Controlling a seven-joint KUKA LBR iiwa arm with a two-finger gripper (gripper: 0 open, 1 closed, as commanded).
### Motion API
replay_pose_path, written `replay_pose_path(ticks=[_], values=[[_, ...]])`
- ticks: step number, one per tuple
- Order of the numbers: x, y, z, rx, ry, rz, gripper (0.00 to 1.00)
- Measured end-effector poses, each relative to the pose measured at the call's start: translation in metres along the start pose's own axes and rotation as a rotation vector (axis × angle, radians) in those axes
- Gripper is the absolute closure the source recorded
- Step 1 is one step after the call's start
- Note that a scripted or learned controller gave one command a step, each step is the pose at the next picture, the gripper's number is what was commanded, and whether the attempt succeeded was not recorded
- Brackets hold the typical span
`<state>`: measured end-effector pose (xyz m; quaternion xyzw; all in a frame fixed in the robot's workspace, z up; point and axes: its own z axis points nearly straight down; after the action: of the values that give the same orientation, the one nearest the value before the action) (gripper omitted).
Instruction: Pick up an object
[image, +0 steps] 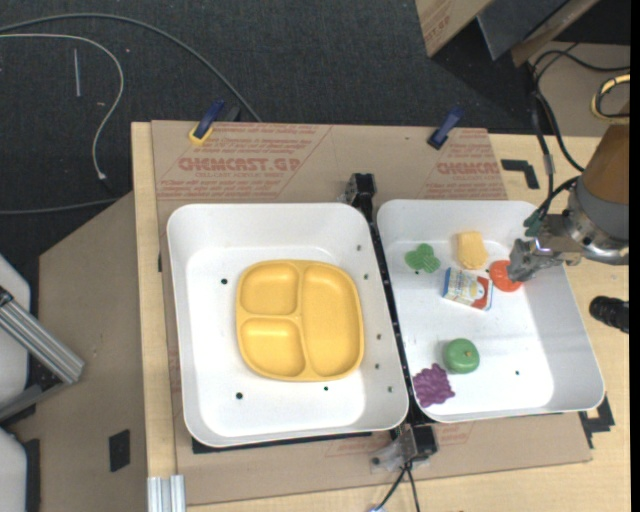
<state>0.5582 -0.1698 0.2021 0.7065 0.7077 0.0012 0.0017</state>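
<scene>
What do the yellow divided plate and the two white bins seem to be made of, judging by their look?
The yellow divided plate looks like moulded plastic: one even colour, rounded compartment walls and a soft sheen. The left bin and the right bin look like thin formed plastic too, smooth and matte white with rounded corners and a raised rim. Coated metal cannot be ruled out from this view.

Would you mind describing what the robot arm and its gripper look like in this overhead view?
The arm enters from the right edge of the view. It has a rounded grey body with a broad orange-brown band above the wrist. A dark cable curves along its near side towards the wrist. The gripper is small, of dark grey and silver metal, much narrower than the arm.
</scene>
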Motion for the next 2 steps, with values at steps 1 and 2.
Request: replay_pose_path(ticks=[1,2], values=[[0.0,0.002,-0.055,-0.003,-0.001,0.0,1.0],[0.052,0.003,-0.041,0.006,0.004,-0.004,1.0]])
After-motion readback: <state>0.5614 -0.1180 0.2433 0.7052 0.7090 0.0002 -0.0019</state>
